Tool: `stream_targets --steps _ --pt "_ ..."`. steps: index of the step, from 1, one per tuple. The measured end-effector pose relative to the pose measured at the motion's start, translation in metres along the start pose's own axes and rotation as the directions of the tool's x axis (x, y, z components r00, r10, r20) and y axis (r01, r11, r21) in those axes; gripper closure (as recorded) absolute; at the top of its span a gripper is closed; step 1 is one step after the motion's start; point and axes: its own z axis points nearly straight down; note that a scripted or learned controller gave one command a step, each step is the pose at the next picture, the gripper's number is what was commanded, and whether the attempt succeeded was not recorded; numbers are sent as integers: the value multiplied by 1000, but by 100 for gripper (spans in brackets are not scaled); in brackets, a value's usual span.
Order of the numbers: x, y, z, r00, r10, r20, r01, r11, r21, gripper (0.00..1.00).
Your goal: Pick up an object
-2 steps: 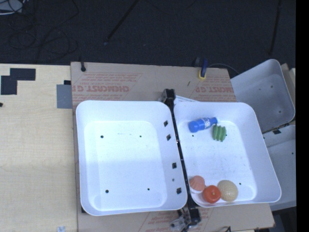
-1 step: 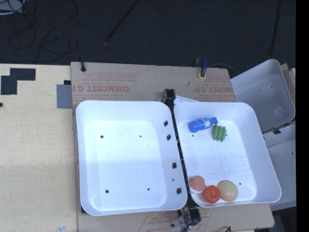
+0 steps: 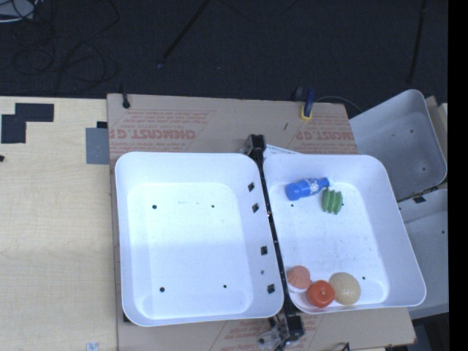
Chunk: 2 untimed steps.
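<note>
right bin point(image 3: 395, 218): blue bottle point(image 3: 306, 188), green item point(image 3: 333, 200), three round items | hand state: cannot tell

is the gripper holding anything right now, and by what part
It cannot be told. The blue bottle, green object and three round pieces lie loose in the right bin.

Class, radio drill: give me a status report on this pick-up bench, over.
Nothing picked yet. Right bin holds blue bottle, green piece, and three round items: pink, red, tan. Nothing lies over them. Over.
</note>
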Motion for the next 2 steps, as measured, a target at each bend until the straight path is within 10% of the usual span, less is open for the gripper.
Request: stream_targets --steps 2 --pt "0 0 0 1000 0 0 0 1000 0 100"
